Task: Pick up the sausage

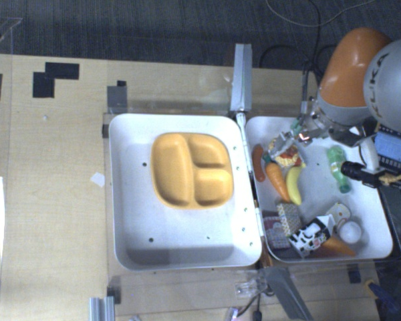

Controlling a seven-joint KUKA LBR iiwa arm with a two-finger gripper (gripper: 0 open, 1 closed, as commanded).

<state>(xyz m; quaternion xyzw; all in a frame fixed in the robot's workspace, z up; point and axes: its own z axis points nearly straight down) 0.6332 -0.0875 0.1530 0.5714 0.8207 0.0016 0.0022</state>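
I see sausage (257,163) lying against left wall of right bin (381,243), touching carrot (277,180). My gripper (287,141) hovers near, empty; can't tell its state. Risk I see: carrot or wall blocks fingers, grabs wrong item.

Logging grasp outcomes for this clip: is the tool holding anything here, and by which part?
Nothing shows as held. The tool hangs low over the right bin, just right of the sausage by the bin's left wall; the sausage lies free.
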